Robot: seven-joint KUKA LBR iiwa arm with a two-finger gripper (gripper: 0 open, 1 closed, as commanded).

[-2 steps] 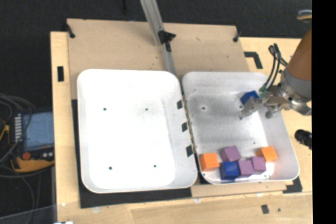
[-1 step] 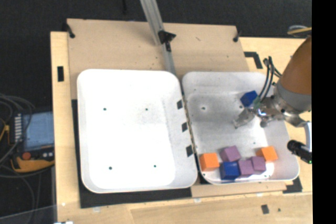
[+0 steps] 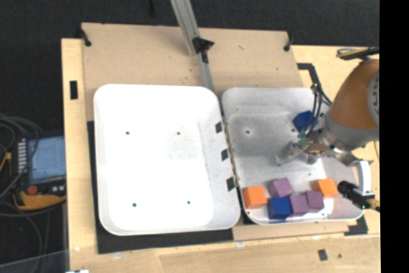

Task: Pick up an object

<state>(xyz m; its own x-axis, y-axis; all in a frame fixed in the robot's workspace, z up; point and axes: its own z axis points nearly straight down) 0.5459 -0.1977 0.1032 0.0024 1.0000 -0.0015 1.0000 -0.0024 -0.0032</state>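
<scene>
Reaching into the right bin [image 3: 255, 105] from the right, my gripper [image 3: 295, 151] hangs low over its bare middle.

Whether my gripper is parted or closed I cannot tell; nothing visible sits in it. Just behind it lies a blue piece [image 3: 303, 119]. Along the front wall sit an orange block [image 3: 255, 196], a purple block [image 3: 280, 187], a blue block [image 3: 279, 207], two more purple blocks [image 3: 300, 204] touching each other, and a second orange block [image 3: 327, 187]. Beside it lies the left bin [image 3: 115, 137].

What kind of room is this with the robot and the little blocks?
Probably a robot lab or test bench. A grey and orange robot arm reaches over two white bins on a wooden bench, with small colored blocks in the right bin and cables and a control box beside it.
</scene>
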